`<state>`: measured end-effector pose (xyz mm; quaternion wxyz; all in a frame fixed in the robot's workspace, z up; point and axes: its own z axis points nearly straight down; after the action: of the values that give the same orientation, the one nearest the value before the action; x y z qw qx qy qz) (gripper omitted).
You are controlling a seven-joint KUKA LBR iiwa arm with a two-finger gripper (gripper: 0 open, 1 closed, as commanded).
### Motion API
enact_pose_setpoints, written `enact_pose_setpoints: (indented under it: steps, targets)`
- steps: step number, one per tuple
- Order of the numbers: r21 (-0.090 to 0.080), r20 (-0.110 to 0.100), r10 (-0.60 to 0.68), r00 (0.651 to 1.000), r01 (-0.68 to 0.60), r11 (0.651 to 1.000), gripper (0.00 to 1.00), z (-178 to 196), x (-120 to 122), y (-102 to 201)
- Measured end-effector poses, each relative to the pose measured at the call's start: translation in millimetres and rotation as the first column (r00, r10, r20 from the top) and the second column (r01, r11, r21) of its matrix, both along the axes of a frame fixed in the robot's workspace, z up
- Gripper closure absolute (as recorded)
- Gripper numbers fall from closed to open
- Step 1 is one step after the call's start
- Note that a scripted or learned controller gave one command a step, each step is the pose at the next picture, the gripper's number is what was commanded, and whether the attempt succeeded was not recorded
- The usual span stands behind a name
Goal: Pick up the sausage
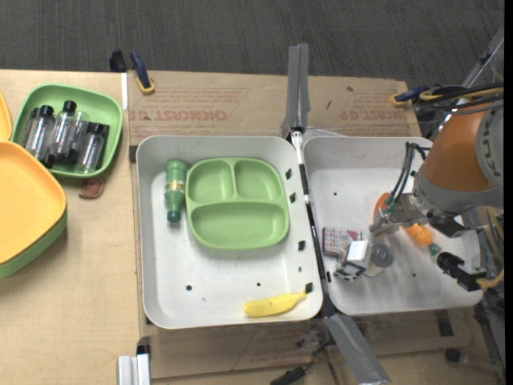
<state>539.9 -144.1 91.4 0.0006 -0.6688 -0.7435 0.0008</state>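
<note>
The hand (390,219) hangs low in the right bin (353,155). The arm (457,155) covers much of it, so I cannot tell if the hand is wide or narrow. I see nothing held in it.

I think the sausage (384,203) is the small orange-red bit right at the hand, on its far side. The hand hides most of it. I cannot tell which way its long side runs, or if the hand is touching it or just over it.

A second orange thing (418,233) sits just to the right of the hand, partly under the arm. It could be the sausage too. It is too small and too hidden to be sure.

Left of the hand and a bit nearer to us lie a little pack (340,238), a white block (355,252) and a grey round thing (380,257). None of them looks like a sausage.

My guess is that the hand needs only a tiny move, not a long reach.
</note>
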Motion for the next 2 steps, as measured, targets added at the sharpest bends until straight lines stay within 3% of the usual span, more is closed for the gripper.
enact_pose_setpoints:
  steps: [1, 2]
  targets:
    - [0.001, -0.001, 0.028, 1.000, -0.028, 1.000, 1.00, 2, -13, 30]
    - [0.002, 0.003, 0.003, 1.000, -0.003, 1.000, 1.00, 1, -3, -57]
